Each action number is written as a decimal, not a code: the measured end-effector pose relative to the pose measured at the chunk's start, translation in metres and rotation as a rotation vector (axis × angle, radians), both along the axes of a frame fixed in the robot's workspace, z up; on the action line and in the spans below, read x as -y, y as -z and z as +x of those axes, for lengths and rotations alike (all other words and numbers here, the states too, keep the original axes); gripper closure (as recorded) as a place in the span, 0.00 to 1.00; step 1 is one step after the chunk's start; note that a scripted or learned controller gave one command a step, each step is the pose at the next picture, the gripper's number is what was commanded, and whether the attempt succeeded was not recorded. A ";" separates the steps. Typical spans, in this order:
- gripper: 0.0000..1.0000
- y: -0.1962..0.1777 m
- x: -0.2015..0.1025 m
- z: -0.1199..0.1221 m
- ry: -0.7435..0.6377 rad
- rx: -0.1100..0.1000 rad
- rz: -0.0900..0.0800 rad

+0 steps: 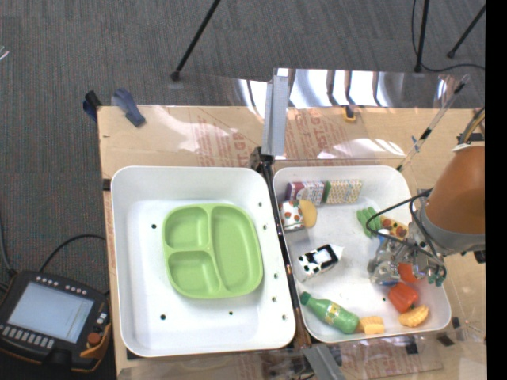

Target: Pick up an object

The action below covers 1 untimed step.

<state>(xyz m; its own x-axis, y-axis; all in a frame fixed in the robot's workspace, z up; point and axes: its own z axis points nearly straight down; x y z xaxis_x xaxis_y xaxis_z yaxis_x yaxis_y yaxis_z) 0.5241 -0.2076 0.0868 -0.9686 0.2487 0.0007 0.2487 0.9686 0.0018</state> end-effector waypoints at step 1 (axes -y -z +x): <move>0.00 0.000 -0.001 0.000 -0.001 0.000 0.001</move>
